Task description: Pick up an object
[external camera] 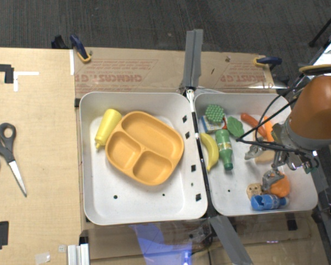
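While the gripper (273, 176) hangs low in the right bin (231, 200), its fingers sit just over an orange toy (281, 186); whether they are parted or gripping it cannot be told. A blue toy (267, 202) lies just below, long axis running left to right along the near rim. A green bottle (224, 148) lies lengthwise, cap toward the near edge, beside a banana (210, 151) against the left wall. Bare floor opens between bottle and gripper. The left bin (138, 206) holds a yellow divided plate (144, 147).
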{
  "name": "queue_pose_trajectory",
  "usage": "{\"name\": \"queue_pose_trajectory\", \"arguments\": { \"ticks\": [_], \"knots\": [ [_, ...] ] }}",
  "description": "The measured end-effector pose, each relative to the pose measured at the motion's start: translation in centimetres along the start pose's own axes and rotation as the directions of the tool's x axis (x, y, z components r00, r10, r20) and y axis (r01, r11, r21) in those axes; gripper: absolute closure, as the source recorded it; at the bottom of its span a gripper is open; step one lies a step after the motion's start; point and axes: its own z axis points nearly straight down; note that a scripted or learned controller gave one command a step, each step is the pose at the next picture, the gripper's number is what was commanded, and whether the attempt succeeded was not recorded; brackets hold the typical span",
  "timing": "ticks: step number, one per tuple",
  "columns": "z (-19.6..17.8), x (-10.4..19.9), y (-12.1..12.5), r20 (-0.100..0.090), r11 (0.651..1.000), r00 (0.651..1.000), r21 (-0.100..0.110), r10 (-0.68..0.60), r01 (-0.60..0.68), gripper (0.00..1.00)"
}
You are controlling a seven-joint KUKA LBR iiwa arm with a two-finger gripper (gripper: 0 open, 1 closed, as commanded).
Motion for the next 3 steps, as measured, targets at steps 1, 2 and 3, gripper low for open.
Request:
{"name": "queue_pose_trajectory", "arguments": {
  "ticks": [1, 2, 3],
  "knots": [
    [0.1, -9.9, -0.5, 0.003, 0.996, 0.996, -0.002, 0.088, -0.088, 0.0],
    [-1.0, -10.1, -0.5, 0.01, 0.996, 0.996, 0.0, 0.087, -0.087, 1.0],
    [0.0, -12.2, -5.1, 0.004, 0.986, 0.986, 0.0, 0.167, -0.167, 1.0]
  ]
}}
